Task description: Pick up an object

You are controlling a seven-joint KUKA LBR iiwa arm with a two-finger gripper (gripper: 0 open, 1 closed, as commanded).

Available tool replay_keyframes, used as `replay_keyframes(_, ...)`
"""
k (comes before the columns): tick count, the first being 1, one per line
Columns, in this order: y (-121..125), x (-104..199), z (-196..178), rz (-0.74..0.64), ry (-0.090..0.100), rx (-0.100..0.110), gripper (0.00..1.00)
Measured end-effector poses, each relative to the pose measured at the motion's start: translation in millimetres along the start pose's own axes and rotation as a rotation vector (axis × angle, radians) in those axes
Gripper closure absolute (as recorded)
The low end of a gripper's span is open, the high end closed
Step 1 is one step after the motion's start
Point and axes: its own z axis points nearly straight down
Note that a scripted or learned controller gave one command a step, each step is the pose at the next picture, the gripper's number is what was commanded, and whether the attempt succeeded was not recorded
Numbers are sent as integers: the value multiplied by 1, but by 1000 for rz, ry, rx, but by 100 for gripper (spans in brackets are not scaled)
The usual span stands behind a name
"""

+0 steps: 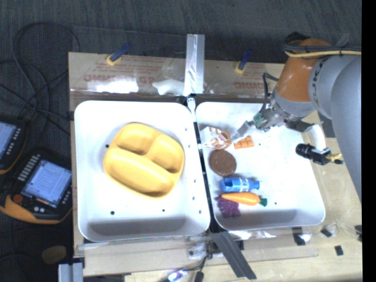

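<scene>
Big yellow bread-shaped toy [144,158] fills the left bin [88,216], alone. Right bin [305,210] has small stuff clustered by the divider: brown disc [223,163], blue bottle [239,184], carrot [241,198], orange block [244,143]. Tool [245,132] hangs just over that block (likely target); grip state: can't tell.

The arm [329,98] reaches in from the right, grey, its orange band [296,78] sitting above the wrist. From there it slants down and leftward to the gripper [244,133], whose tip hangs low over the right bin — whether the fingers are parted is not clear.
</scene>
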Motion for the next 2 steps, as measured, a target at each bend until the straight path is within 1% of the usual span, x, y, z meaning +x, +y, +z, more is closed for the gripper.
replay_keyframes(1,-18,11,-3,27,-5,-7,0)
replay_keyframes(2,-45,4,-1,-133,21,6,0)
